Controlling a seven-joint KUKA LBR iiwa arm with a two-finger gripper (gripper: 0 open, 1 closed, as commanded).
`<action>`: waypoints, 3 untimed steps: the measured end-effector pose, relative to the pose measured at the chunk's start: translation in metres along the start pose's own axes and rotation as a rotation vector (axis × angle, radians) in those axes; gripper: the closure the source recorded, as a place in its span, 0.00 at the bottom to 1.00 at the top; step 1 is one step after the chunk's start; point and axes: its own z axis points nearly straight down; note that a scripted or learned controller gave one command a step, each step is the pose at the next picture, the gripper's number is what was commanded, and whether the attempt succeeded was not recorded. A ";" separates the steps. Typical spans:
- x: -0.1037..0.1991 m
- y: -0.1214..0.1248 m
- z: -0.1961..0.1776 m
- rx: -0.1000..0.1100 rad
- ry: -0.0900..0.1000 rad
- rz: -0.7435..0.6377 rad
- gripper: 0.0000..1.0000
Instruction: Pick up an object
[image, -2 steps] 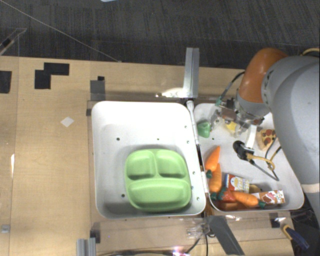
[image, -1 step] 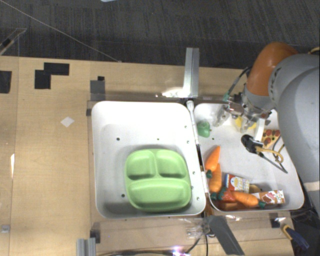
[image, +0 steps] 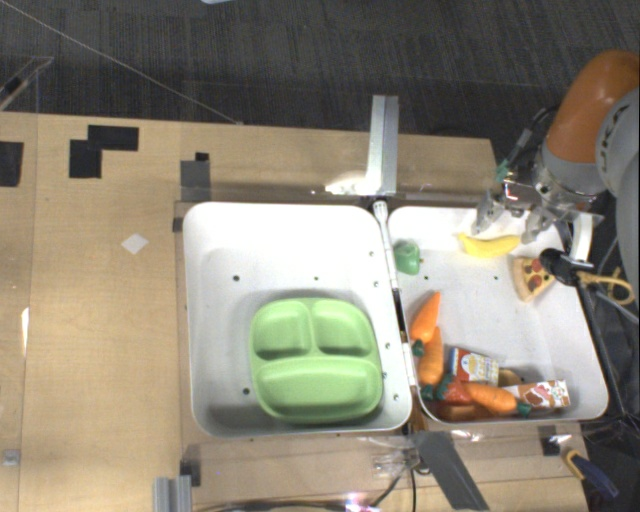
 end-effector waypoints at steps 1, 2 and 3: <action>-0.003 -0.002 0.068 0.013 -0.001 0.305 0.00; -0.001 0.002 0.054 0.000 0.000 0.298 1.00; 0.081 -0.031 -0.031 0.002 0.002 0.380 1.00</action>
